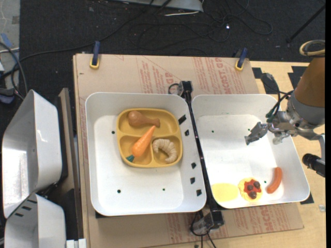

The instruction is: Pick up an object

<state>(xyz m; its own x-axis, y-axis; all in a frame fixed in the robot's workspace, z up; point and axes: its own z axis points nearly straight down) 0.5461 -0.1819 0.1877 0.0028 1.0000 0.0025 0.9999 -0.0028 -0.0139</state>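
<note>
The grey two-finger gripper [257, 133] hovers over bare floor of the right white bin [227, 138]; whether it is apart or together I cannot tell. The orange sausage [274, 180], a likely target, lies at five o'clock near the rim, beside a flat yellow disc [224, 191] and a berry-topped tart [251, 188]. Descending here would likely close on nothing. The brown board bench [155, 71] stands on dark cabled floor.
</note>
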